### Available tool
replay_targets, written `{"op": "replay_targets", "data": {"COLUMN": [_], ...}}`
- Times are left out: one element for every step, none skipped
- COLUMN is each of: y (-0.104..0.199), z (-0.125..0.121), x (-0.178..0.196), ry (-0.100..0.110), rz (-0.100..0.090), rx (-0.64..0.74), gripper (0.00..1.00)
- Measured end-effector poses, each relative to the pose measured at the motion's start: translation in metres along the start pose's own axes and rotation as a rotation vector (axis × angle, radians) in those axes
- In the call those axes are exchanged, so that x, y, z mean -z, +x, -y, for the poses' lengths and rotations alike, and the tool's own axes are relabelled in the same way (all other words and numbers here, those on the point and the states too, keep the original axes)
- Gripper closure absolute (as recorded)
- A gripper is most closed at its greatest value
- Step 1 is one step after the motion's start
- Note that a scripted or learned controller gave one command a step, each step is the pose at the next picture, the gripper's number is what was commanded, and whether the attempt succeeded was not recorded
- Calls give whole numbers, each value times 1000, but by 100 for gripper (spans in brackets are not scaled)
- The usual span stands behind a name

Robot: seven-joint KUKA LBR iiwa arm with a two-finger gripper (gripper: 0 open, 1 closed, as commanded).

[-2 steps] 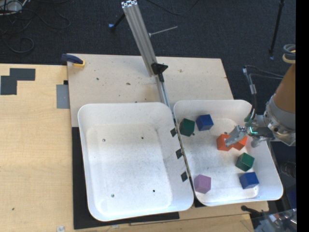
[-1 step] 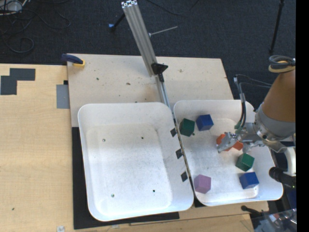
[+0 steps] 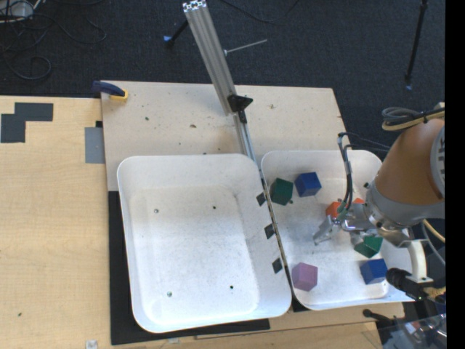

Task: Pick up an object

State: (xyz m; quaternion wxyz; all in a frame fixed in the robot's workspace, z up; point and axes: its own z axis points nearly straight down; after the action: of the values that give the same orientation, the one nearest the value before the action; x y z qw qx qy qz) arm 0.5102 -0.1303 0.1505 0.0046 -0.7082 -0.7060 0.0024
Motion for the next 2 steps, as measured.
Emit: {"op": "replay_targets", "data": {"y": [1, -1], "z": [2, 1], "x": [-54, -41], "ry": [0, -5], "rz": [0, 2], "rx": [0, -10], "gripper": [0, 100]}}
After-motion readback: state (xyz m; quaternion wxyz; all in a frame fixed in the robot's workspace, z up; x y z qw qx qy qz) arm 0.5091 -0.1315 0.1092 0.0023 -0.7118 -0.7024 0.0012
